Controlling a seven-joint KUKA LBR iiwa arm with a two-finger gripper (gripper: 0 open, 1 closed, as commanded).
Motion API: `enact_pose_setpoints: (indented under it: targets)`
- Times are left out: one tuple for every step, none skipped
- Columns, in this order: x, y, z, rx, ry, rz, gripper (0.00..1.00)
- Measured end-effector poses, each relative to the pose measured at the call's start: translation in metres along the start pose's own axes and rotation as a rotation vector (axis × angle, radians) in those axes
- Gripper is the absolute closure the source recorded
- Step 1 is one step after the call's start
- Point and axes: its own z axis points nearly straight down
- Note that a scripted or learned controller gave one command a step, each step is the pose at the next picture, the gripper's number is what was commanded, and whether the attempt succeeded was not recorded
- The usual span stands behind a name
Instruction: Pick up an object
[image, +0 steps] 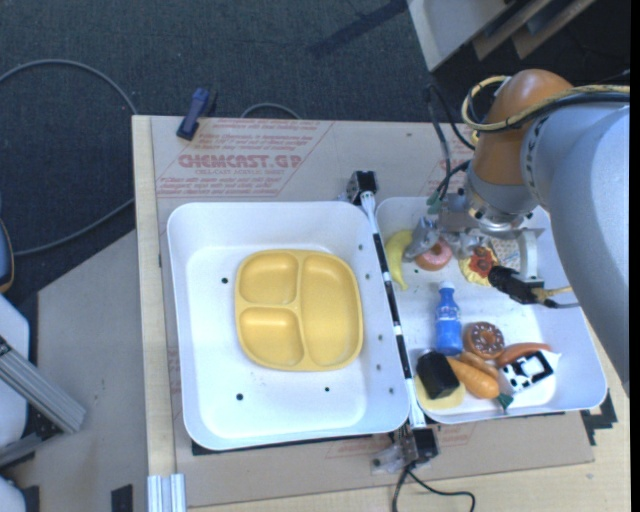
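Note:
My gripper hangs low over the far end of the right bin, right above a small pink-red round toy. A yellow banana lies just left of that toy, against the bin wall. To the right, a red and yellow piece is partly hidden by the wrist. Nearer the front lie a blue bottle, a brown donut, an orange carrot, a black block, a red sausage and a white and black piece.
The left bin holds a yellow divided plate. A black clamp sits at the far end of the ridge between the bins. The grey arm covers the right bin's far right corner. A blue clip lies on the bench's back left.

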Motion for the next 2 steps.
enact_pose_setpoints:
  targets:
    - [0.001,0.002,-0.009,-0.009,-0.001,0.000,1.00]
    - [0.083,-0.069,-0.099,-0.033,0.008,0.000,1.00]
